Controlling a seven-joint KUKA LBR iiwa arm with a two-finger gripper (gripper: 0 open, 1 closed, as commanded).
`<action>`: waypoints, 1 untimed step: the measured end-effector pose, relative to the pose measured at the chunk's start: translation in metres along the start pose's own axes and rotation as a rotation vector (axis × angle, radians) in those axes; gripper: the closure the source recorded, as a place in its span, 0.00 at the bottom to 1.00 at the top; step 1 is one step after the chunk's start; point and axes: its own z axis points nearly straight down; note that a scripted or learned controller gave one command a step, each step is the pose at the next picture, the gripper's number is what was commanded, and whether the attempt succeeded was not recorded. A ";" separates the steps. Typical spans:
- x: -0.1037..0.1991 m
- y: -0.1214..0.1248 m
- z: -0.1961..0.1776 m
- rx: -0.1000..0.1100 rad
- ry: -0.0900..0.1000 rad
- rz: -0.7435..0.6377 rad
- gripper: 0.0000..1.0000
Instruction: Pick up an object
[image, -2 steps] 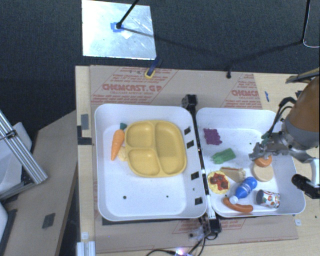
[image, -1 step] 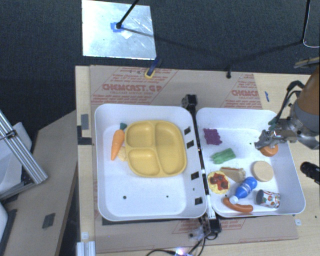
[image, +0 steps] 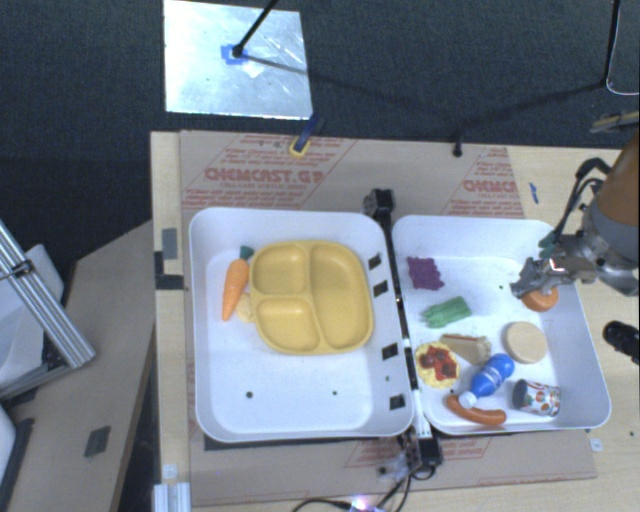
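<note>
Orange thing (image: 543, 298) sits at the right bin's (image: 490, 232) far right edge, with the gripper (image: 535, 277) right on top of it. Can't tell how the claw is set or whether it's got it. Bun (image: 525, 342) is just below; bottle (image: 489, 379) and cup (image: 535, 398) sit nearer the front.

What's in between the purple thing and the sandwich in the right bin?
In the camera view, a green toy lies between the purple thing and the sandwich, on the white floor of the right bin.
</note>
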 end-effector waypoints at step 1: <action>0.051 0.033 0.003 -0.001 0.002 -0.006 1.00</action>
